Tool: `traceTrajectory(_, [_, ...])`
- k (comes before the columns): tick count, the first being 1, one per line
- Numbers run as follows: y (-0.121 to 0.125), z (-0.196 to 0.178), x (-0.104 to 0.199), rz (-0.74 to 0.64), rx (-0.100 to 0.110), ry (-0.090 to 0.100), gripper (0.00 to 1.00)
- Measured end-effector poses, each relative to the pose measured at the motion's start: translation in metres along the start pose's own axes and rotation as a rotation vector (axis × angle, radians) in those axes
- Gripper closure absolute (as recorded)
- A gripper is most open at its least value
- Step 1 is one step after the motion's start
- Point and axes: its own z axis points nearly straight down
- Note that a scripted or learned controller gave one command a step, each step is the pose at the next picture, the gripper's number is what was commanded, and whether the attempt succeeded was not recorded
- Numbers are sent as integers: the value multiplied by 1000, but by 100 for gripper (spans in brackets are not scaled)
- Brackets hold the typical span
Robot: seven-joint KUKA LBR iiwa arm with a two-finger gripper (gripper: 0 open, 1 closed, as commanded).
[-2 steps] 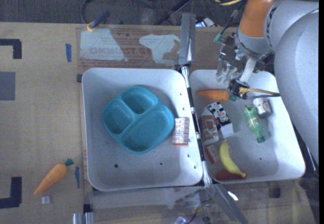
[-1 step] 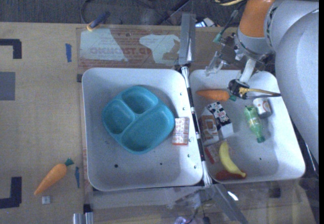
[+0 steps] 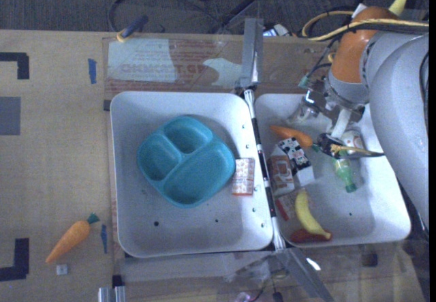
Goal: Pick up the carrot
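– Looking down on both bins from my console. Where does the pincer [image 3: 325, 123] sit?
– Over the far half of the right bin [image 3: 385, 222], below the orange band of the arm [image 3: 402, 110]. Spread or pressed together, I cannot tell from this slant.
– And the carrot [image 3: 291, 134]?
– I see it lying in that same bin, in the far-left part, just beside the pincer and to its left in the view. A black-and-white box [image 3: 294, 152] lies just beside it on the near side. A second carrot [image 3: 68, 240], green-topped, lies on the worktop [image 3: 54, 157], outside the left bin [image 3: 129, 225], near its near-left corner.
– What else have I got in the right bin?
– A brown packet [image 3: 281, 174] next to the box, a banana [image 3: 308, 212] nearer us with a red thing [image 3: 303, 234] at its near end, and a green bottle [image 3: 344, 172] further right.
– The left bin?
– A teal divided plate [image 3: 185, 161], and a small orange-and-white card [image 3: 243, 176] by its right wall.
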Motion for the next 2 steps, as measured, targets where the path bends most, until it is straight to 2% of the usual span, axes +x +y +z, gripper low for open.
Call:
traceTrajectory(1, [1, -12, 4, -5, -11, 2, 100])
traceTrajectory(2, [0, -11, 3, -5, -7, 0, 0])
